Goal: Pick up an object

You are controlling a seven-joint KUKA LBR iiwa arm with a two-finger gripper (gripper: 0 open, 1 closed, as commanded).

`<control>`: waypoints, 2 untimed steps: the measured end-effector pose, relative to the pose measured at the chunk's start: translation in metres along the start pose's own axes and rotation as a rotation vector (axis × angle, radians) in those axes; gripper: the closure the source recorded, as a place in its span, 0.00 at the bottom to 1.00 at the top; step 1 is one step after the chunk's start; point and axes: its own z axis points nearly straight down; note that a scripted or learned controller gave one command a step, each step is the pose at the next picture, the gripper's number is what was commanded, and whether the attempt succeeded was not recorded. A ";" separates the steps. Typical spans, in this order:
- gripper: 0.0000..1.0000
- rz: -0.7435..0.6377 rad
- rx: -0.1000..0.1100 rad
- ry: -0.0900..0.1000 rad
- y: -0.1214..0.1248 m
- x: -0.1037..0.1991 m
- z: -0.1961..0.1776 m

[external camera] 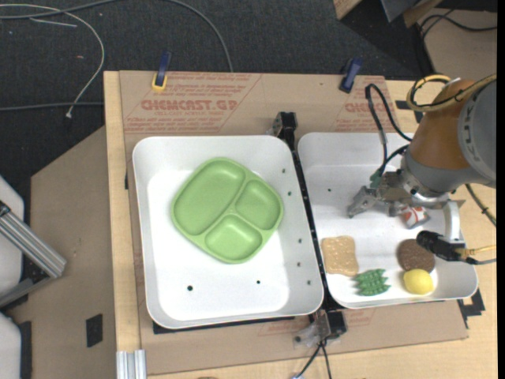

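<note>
Your gripper (367, 204) hangs low over the middle of the right bin (339, 152), nearer its left wall than its right. As far as the slant lets you judge, its fingers are spread apart with nothing between them and bare bin floor beneath, so you hold nothing yet. The things worth going for lie along the near edge of that bin: a tan cracker (340, 254) by the near left corner, a green leafy piece (371, 282) just beside it against the near rim, then a brown round piece (413, 254) and a yellow lemon (418, 281) touching or almost touching each other toward the near right corner. A small red and white piece (413, 214) sits close under the wrist, partly hidden, so you cannot read its shape. The cracker is nearest to your fingers, but it lies flat and will probably give them little to bite on. The lemon looks the surer grip if you can get a finger in on the side away from the brown piece. Whichever you choose, centre the open fingers over it before you go down, keep them clear of the rim, and close only once they straddle it. Leave the green divided plate (227, 209) in the left bin (158, 212) alone; it looks too broad for this grip.
</note>
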 end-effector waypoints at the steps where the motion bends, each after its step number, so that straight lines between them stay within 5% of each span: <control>1: 1.00 0.000 -0.005 -0.001 0.001 0.000 -0.013; 2: 1.00 0.001 -0.010 -0.004 -0.008 0.000 -0.064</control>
